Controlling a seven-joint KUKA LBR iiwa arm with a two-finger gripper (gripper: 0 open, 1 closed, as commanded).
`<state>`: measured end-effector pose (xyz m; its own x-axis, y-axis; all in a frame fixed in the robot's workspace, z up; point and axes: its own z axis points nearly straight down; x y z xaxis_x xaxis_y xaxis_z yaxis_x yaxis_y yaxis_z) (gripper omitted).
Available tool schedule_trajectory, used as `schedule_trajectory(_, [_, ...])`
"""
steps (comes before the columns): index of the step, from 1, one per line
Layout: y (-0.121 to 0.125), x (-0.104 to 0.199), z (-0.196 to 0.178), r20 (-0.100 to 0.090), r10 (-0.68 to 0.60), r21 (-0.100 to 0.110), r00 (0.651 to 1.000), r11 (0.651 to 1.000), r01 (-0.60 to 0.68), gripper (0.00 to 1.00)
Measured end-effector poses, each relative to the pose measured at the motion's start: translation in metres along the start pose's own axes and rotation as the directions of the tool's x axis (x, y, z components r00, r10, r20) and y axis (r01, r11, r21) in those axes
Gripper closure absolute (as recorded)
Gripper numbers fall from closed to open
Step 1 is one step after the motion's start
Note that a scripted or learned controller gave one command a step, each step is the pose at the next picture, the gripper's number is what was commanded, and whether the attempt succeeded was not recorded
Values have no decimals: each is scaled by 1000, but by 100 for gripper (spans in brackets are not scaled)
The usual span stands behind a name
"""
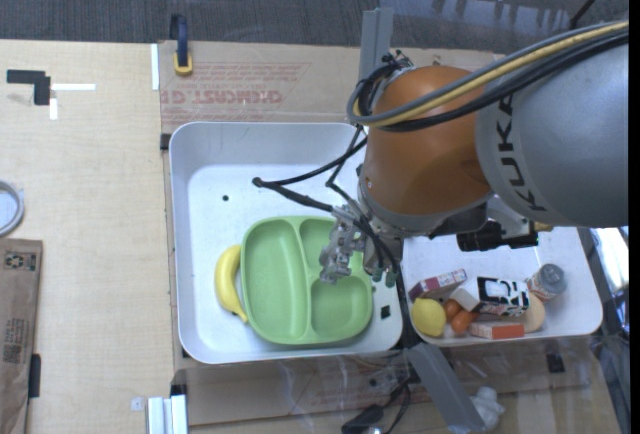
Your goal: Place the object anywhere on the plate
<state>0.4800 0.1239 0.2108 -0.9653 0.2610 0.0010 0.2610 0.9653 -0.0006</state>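
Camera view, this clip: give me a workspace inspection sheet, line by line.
Surface: wooden bench bearing two white bins; left bin, right bin.
Job's things: green divided plate in left bin; banana against the plate's left rim, in the bin.
Clutter: lemon, small packaged items and toy foods in right bin.
Pincer: pincer over the plate's right side; fingers' state and any load unclear.
Cables: black cables looping from the arm over left bin.
Surroundings: orange-handled clamp at bench edge; dark floor beyond.
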Motion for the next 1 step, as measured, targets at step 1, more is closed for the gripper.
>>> schedule_trajectory(1, [59,17,11,-1,297,4,955,955,-297,100])
